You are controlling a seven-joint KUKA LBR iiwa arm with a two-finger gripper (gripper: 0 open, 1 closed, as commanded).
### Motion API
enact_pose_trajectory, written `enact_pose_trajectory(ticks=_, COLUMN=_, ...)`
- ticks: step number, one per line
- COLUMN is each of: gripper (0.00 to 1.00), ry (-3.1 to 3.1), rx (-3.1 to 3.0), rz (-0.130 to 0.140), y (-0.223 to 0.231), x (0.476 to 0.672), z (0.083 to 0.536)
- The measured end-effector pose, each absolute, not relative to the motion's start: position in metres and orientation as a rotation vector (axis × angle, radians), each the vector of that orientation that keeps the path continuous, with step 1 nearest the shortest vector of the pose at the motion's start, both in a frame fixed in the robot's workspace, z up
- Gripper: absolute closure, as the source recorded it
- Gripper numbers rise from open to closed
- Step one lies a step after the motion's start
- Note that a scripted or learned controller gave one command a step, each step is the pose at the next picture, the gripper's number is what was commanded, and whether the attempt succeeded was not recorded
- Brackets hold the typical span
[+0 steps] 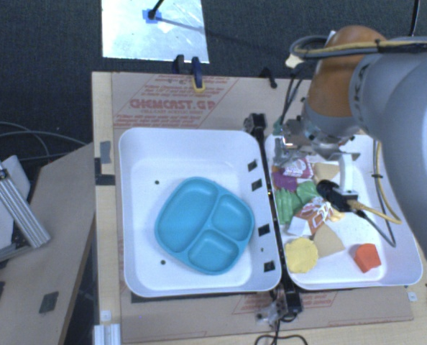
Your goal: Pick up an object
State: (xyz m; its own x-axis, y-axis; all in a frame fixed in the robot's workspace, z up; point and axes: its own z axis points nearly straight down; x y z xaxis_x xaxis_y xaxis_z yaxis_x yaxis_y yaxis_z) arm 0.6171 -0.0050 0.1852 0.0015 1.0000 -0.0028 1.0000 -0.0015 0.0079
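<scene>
My gripper [297, 148] hangs low over the far left part of the right bin [397, 264], under the grey arm and its orange band. Directly beneath it lies a pile of small items: a pink and white packet [297, 168], a purple piece [284, 182] and a green leafy toy [288, 201]. Nearer the front lie an orange and white packet [313, 215], a yellow round piece [300, 254], a tan wedge [328, 241] and an orange block [366, 256]. Nothing can be seen held in the gripper.
The left bin [138, 164] holds a blue divided plate [205, 224]. A black clipped ridge [265, 192] separates the two bins. A pale tan piece [326, 170] lies at the back of the right bin, partly under the arm.
</scene>
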Motion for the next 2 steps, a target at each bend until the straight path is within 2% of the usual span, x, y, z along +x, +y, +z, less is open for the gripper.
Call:
enact_pose_trajectory(ticks=1, gripper=1.0, ry=2.23, rx=2.214, rz=0.0, y=0.034, x=0.583, z=0.184)
enact_pose_trajectory(ticks=2, gripper=1.0, ry=2.23, rx=2.209, rz=0.01, y=0.085, x=0.64, z=0.185)
